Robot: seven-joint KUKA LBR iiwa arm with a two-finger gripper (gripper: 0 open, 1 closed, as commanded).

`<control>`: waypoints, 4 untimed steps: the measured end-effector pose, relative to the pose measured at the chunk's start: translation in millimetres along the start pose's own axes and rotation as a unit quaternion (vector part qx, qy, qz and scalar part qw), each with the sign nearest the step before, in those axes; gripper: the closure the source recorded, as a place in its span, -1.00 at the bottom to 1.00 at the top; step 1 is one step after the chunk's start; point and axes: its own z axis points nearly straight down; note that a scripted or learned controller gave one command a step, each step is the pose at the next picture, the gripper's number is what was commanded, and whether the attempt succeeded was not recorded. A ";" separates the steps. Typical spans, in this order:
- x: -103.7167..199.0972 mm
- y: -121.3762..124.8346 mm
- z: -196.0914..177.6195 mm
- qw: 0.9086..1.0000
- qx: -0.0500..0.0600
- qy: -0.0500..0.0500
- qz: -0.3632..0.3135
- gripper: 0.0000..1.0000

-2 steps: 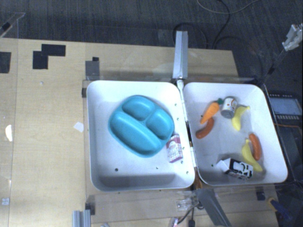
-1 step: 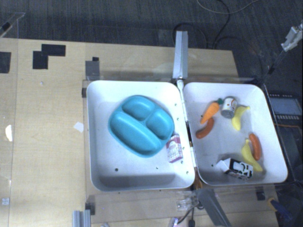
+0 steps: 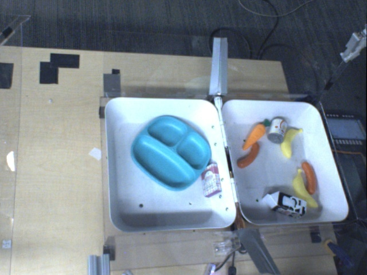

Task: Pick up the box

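Nearest the camera, a clear fitting with wires [image 3: 226,249] sits at the front edge of the wooden bench [image 3: 51,171], just below where the two bins meet. In the near corner of the right bin [image 3: 328,148] lies a black-and-white packet [image 3: 289,204]. Just behind it a yellow banana [image 3: 302,189] lies with an orange-red sausage [image 3: 309,176] against it.

The box [image 3: 211,179], small and pink-and-white, lies in the left bin [image 3: 117,153], close to that bin's right wall and a little nearer than its middle. Its long axis runs near to far, almost parallel to the wall. The darker end points away from the camera, and the near end leans slightly to the right. Its far end touches or slightly overlaps the rim of a blue divided plate [image 3: 171,150], which lies slantwise across the middle of the left bin.

Farther back in the right bin, a second red sausage [image 3: 248,156] lies just beside an orange carrot [image 3: 254,134]. Beyond them are a small can [image 3: 277,129] and another banana [image 3: 288,142], touching each other.

Behind the bins a metal post [image 3: 218,67] stands on the dividing line. Black tape marks [image 3: 57,66] lie on the far left of the bench, and a cable [image 3: 269,7] loops on the dark floor. A pale grey fitting [image 3: 354,44] shows at the far right edge. From here it cannot be told whether the gripper is spread or pressed together.
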 end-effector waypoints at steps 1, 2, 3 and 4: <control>0.2 0.2 0.0 1.000 0.000 0.000 -0.007 1.00; 0.3 0.3 0.1 1.000 0.000 0.000 -0.018 1.00; 0.4 0.4 0.1 1.000 0.000 0.000 -0.030 1.00; 0.5 0.4 0.1 0.999 0.000 0.000 -0.043 1.00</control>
